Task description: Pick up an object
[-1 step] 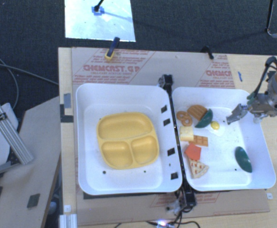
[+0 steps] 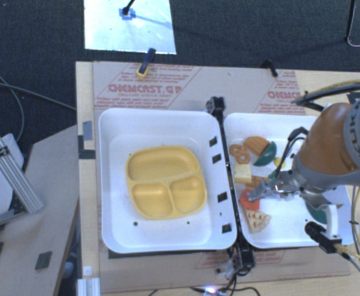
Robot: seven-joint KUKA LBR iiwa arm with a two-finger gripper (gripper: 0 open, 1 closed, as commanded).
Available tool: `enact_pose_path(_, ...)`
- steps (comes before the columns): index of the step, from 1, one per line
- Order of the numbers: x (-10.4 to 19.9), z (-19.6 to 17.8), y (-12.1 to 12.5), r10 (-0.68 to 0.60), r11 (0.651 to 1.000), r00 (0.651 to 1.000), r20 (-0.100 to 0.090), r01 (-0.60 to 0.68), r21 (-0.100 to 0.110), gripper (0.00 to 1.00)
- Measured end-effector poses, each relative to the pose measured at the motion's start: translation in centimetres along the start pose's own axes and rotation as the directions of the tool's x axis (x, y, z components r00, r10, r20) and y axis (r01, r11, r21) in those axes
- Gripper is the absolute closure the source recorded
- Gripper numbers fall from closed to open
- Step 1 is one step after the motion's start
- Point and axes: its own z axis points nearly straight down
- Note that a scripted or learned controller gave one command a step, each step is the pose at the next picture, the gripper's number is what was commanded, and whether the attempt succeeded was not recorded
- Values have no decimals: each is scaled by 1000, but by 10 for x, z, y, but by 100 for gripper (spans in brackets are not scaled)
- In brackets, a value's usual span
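A jumble of toy food lies in the right bin [image 2: 291, 239], gathered toward its left wall: a pretzel [image 2: 239, 153] and a brown croissant-like piece [image 2: 257, 145] at the top, a green curved piece [image 2: 267, 155] just beside them, a pale yellow block [image 2: 243, 173] below, then a red piece [image 2: 250, 200] and a pizza slice [image 2: 257, 220] nearest the front rim. A teal object [image 2: 319, 213] sits apart toward the bin's right side, partly hidden by the arm.

The claw [image 2: 258, 192] hangs low over the middle of this pile, its tip just above the red piece and next to the yellow block. From where I stand I cannot tell whether it is spread or pressed together, and nothing can be seen pinched in it. The grey arm [image 2: 337, 165], with its broad orange band [image 2: 331, 137], reaches in from the right and covers much of the bin's far side.

The left bin [image 2: 115, 227] holds a yellow three-compartment tray [image 2: 165, 181], lying flat near its centre. Black clips [image 2: 220, 160] run along the seam where the two bins meet.

Both bins rest on a sheet of printed cardboard [image 2: 167, 85] spread over the table [image 2: 50, 165]. A yellow-and-blue clamp [image 2: 145, 63] lies at the cardboard's far edge, and beyond it a shiny metal plate [image 2: 128, 17] rests on dark carpet [image 2: 32, 36]. Cables [image 2: 13, 88] trail across the floor at left.
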Motion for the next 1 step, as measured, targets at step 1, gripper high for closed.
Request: enact_pose_path(1,-17,-136,-16,4,1000,1000,9,-4,-22,0)
